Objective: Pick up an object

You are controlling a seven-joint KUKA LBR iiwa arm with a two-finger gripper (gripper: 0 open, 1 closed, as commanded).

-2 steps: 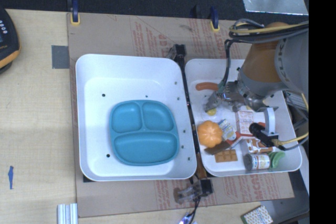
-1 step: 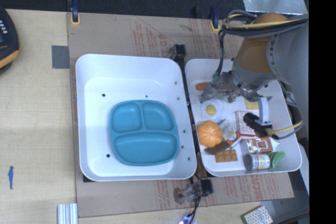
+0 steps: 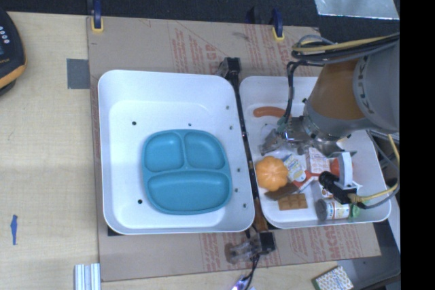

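The pincer point(image 3: 289, 136) hangs low in the right bin point(image 3: 380, 214) beside an orange point(image 3: 271, 173); I cannot tell its grip.

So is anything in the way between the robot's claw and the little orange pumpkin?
Nothing visible blocks it. The gripper sits just above-right of the orange pumpkin in the right bin, with small packets crowded beside the pumpkin.

A robotics lab: clamped cardboard point(image 3: 204, 44) under white bins point(image 3: 122, 88), loose cables point(image 3: 340, 45).
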